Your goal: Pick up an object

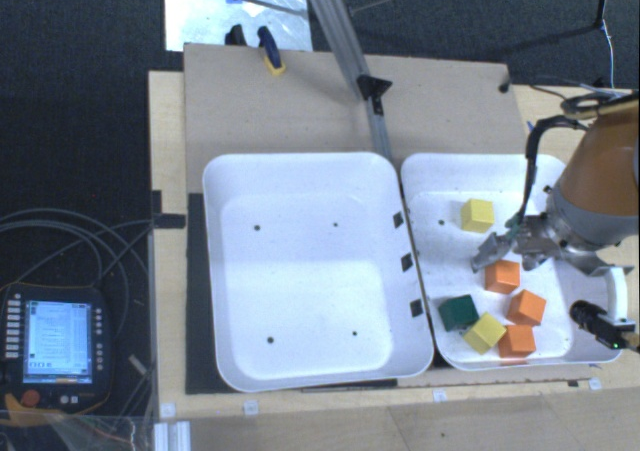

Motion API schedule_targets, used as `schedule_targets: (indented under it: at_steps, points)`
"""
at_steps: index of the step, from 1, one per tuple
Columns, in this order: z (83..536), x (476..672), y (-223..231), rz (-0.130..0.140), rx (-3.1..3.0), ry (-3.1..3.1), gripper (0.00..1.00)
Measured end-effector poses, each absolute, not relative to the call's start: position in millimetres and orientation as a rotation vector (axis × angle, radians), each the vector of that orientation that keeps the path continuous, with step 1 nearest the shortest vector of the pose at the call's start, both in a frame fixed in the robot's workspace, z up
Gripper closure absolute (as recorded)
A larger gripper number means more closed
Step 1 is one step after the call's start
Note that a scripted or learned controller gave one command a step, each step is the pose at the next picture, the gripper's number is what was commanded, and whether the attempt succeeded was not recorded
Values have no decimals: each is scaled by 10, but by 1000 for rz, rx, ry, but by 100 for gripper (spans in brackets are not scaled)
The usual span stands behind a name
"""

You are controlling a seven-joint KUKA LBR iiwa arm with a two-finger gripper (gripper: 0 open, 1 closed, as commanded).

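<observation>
yellow block (pixel 478 214): alone near the back of the right bin (pixel 432 184) | green block (pixel 458 312): front, beside a second yellow block (pixel 485 332) | three orange blocks (pixel 502 276) (pixel 527 307) (pixel 517 341): close together near the front

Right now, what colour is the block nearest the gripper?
Orange block, seen in the camera view.

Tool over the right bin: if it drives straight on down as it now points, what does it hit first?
Most likely the orange cube just below the tool, ahead of the other blocks. Depth is hard to judge from this slanted view, so it might clip the cube's edge or meet the right bin floor.
</observation>
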State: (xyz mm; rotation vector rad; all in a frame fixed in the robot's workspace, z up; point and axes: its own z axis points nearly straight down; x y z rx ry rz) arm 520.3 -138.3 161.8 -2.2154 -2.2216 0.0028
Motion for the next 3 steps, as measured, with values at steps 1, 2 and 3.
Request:
schedule_targets:
  at_steps: [1, 2, 3]
  points:
    - [1159, 5232, -1424, -2, -2232, -2230, 0]
    - [1288, 5245, -1420, -8, -2230, -2235, 100]
    - [1831, 5232, -1529, -5, -2224, -2229, 100]
